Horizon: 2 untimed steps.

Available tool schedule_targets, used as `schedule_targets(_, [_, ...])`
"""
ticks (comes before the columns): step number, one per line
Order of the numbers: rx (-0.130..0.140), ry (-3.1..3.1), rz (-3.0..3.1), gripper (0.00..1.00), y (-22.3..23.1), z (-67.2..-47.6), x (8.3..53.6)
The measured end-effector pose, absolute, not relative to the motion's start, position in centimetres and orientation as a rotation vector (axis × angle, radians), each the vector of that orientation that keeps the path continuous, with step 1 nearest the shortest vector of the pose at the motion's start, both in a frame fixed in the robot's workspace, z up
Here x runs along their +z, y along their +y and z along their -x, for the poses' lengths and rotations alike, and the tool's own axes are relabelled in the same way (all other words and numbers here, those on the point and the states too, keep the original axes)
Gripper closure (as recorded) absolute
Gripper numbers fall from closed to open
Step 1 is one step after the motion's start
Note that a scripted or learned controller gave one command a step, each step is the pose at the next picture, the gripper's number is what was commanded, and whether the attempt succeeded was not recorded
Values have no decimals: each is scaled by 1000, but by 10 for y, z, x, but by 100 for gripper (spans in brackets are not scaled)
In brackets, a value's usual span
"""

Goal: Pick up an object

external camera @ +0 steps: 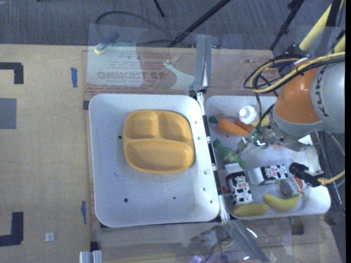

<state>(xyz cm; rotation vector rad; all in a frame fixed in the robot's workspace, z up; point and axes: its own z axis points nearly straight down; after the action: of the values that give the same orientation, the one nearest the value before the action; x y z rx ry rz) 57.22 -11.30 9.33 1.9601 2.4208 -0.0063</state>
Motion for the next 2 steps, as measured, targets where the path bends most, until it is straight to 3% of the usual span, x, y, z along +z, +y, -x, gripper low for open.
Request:
schedule_targets(1, [-4,2588,-1787,0,-78,-602,182])
schedule_targets(2, [-1,2766,-1488,0,-154,-645,125])
